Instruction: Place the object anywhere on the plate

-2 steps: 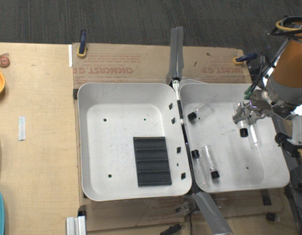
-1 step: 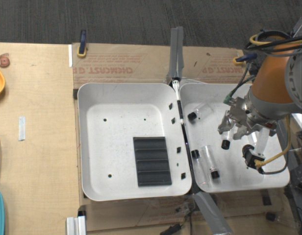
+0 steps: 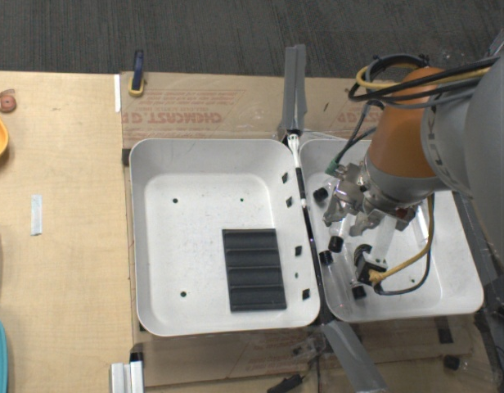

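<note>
- Here, lowered into the right bin [image 3: 448,301] at the frame's right: the grey arm [image 3: 473,129] with its orange band, gripper [image 3: 350,219] near that bin's left wall.
- Impossible to tell whether the gripper is apart or together, hidden among cables and fittings.
- Flat in the left bin [image 3: 154,301], lower middle of the frame: a dark ribbed plate [image 3: 254,269].
- Beneath both bins, a tan table [image 3: 64,301].

White bins [image 3: 154,178], black ridged plate [image 3: 254,269] (orange-banded arm [image 3: 416,137]).
</note>
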Action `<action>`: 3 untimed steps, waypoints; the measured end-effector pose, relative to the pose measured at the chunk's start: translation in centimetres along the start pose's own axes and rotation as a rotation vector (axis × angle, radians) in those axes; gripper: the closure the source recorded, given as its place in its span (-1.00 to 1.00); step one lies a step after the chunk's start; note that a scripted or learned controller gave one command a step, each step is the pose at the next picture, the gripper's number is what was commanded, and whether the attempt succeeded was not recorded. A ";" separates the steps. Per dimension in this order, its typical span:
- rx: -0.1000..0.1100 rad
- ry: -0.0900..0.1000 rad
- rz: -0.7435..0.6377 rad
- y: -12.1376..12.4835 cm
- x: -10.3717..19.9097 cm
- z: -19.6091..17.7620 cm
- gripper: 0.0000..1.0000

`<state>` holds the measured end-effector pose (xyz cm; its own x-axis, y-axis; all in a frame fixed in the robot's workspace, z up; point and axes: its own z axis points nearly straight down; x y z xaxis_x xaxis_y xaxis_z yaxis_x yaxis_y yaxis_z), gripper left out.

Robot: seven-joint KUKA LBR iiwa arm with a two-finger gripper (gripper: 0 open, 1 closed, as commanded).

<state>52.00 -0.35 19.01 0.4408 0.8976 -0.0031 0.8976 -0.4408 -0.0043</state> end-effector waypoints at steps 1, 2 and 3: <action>-0.001 -0.001 -0.017 -3.1 6.6 0.0 1.00; -0.003 -0.001 -0.552 -8.3 11.8 -3.5 1.00; -0.003 -0.002 -0.777 -6.5 12.3 -3.3 1.00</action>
<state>51.62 13.50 22.33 -0.3154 0.9490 -0.0015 0.9490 0.3154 -0.0035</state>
